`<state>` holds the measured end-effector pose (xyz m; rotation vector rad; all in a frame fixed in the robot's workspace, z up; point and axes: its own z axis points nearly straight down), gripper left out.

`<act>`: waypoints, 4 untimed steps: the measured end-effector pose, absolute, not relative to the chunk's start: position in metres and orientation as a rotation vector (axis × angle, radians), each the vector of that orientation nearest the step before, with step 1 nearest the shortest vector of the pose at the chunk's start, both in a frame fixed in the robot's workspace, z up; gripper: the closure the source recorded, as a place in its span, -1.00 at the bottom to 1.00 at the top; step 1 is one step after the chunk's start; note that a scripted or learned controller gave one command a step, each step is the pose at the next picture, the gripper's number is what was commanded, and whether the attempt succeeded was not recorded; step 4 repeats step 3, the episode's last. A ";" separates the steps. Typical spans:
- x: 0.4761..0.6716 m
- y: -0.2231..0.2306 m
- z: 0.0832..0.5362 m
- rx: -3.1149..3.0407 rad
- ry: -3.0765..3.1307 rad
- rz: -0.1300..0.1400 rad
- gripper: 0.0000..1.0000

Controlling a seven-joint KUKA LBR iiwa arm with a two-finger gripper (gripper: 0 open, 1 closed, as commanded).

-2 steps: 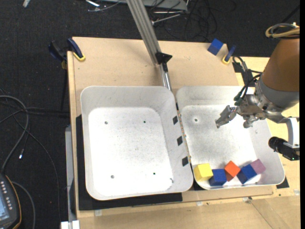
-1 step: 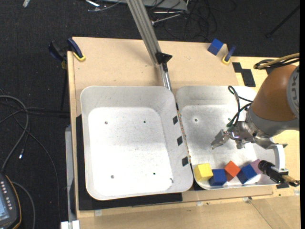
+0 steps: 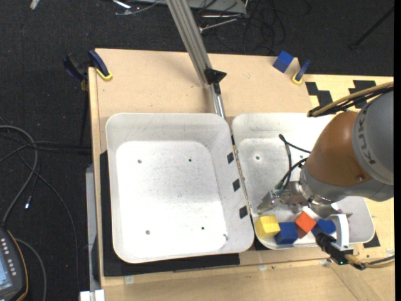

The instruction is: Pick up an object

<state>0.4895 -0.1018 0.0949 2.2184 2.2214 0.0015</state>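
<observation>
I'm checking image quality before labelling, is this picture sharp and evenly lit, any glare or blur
Camera view: light is even and soft, with no harsh glare on the left bin; the blocks, like the yellow block, read crisply; the arm is slightly soft at the frame's right, and shades the right bin beneath it.

Two bins sit side by side on the bench (image 3: 156, 86). Four blocks (image 3: 287, 227) cluster at the right bin's (image 3: 250, 130) front edge, beneath the arm (image 3: 351, 155).
</observation>
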 end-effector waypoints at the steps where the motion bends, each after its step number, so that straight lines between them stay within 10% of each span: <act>1: 0.490 -0.105 0.101 2.222 2.219 0.001 -1.00; 4: 0.534 -0.075 0.197 2.211 2.227 0.006 -1.00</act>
